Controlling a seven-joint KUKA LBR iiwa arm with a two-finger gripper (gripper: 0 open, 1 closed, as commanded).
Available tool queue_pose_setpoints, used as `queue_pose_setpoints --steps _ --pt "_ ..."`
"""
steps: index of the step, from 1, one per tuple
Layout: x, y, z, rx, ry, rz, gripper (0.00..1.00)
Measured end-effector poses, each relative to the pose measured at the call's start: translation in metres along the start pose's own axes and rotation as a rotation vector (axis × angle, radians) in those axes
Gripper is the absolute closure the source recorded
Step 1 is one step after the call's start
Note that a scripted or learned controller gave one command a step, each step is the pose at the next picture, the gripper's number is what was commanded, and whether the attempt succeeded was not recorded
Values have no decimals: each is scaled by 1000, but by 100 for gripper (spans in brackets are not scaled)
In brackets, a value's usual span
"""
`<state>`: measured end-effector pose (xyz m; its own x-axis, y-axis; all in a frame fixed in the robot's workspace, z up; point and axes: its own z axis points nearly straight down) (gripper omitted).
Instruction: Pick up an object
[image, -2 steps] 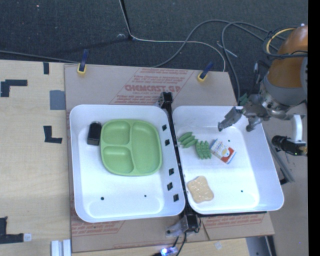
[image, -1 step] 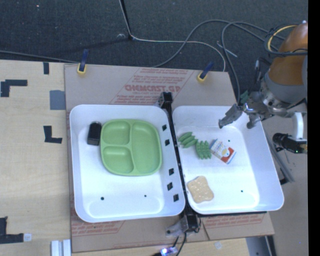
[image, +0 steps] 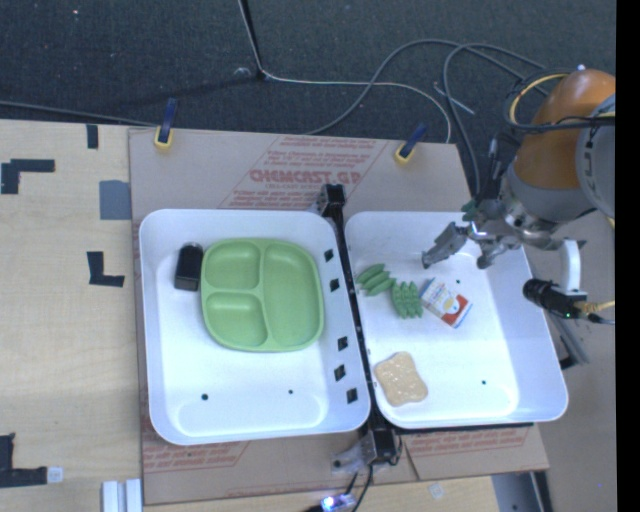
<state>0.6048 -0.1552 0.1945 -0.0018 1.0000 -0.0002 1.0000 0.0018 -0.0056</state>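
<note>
Nearest the front edge of my right bin (image: 520, 400) lies a tan biscuit-like piece (image: 401, 378). Farther in, toward the middle, sit a small white carton (image: 446, 301), a green ridged toy (image: 406, 298) just beside it, and a green pod (image: 374, 279) near the divider. My pincer (image: 462, 248) hangs above the far part, fingers spread, clamped on nothing. I judge the carton closest; I should drop straight down, straddling it, clear of the ridged toy. In the left bin (image: 165, 400) a green tray (image: 263, 294) and black block (image: 188, 267) rest.
</note>
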Motion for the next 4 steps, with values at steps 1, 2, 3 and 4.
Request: queue_pose_setpoints --steps 1,2,3,4 --pt "2 -5 65 2 1 0 0" --pt "0 -1 104 -15 -6 2 0" --pt "2 3 90 -28 -4 -1 100" --pt "2 2 26 -11 -1 0 100"
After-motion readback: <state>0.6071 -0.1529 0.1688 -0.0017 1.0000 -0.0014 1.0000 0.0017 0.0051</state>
